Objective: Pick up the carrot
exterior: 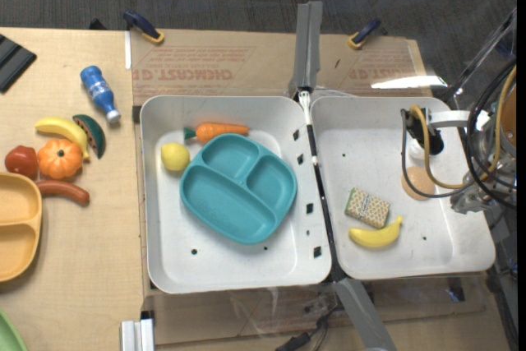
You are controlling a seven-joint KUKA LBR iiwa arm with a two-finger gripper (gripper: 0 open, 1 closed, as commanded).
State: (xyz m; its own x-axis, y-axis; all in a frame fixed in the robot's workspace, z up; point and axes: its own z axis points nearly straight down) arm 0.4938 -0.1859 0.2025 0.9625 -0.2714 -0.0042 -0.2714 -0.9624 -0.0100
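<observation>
Standing here and reading across from the left, the bare tabletop (115, 201) holds a scatter of toy food: a red tomato (20, 161), an orange pumpkin-like fruit (60, 159), a yellow banana (61, 129) with a dark green piece (92, 136) against it, a brown sausage (62, 191), and an orange-yellow divided dish (16, 228) at the edge. A small blue bottle (99, 94) lies further back.

Next comes the left bin (164, 259). The carrot (217, 130) lies flat in its far part, near the back wall. Its long axis runs left to right, roughly level with that wall. The green stub is at the left end and the orange body tapers to a tip pointing right, toward the divider between the bins. It sits just beyond the far rim of a teal divided plate (238, 189), close enough that I cannot say whether they touch. A yellow lemon (174, 157) rests just left of the plate, near the carrot's green end.

In the right bin (460, 259), a tan patterned block (367, 208) lies just above a second banana (376, 233), with a pale brown disc (417, 182) further right.

The arm (505, 119) hangs at the right bin's right side, well apart from the carrot. Its jaws are lost among cables, so I cannot tell whether they are open or closed.
</observation>
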